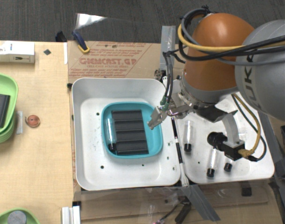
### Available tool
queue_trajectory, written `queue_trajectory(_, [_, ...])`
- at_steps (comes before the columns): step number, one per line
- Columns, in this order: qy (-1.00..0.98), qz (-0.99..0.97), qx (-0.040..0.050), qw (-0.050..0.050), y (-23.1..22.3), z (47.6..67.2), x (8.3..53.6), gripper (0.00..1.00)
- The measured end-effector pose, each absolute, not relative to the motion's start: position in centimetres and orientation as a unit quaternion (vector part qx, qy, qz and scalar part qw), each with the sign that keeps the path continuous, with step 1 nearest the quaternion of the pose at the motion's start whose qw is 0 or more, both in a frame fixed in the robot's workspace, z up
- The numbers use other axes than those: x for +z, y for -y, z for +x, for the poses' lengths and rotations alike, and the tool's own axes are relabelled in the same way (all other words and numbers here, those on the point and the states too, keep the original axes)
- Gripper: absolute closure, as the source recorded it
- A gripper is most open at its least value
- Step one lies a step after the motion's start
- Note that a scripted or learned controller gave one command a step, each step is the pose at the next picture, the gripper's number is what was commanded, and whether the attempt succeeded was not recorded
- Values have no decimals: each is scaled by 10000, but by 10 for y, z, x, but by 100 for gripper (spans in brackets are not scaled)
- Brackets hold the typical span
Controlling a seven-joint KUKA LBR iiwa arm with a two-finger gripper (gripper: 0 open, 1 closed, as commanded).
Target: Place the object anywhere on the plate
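Hanging at plate (107, 125) right rim, jaws (156, 119), markers (187, 135) apart

The arm's orange band (212, 55) hides much of the right bin (254, 169) at centre right. The green tray (4, 108) is cut by the left edge, a grey-lidded green container (14, 217) by the bottom-left corner. The gripper (157, 117) blurs against the plate (154, 146) rim, so its fingers cannot be read.

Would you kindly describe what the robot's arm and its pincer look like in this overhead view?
The arm is a bulky grey cylinder with a rounded orange band above the wrist and dark "KU" lettering on its side. Yellow and black cables loop over the orange part and trail down the right side. The pincer is small, metallic grey, with thin wiring and a touch of green near its base.
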State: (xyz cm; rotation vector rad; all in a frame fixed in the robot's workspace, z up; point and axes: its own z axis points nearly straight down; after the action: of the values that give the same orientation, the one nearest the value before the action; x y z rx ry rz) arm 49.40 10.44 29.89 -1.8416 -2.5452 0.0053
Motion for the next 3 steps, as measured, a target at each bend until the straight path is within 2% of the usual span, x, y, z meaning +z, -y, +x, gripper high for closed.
queue_trajectory(1, [7892, -6142, 24, 7, -45, 478, 261, 0])
queue_trajectory(3, [7686, -6397, 23, 12, -61, 477, 257, 0])
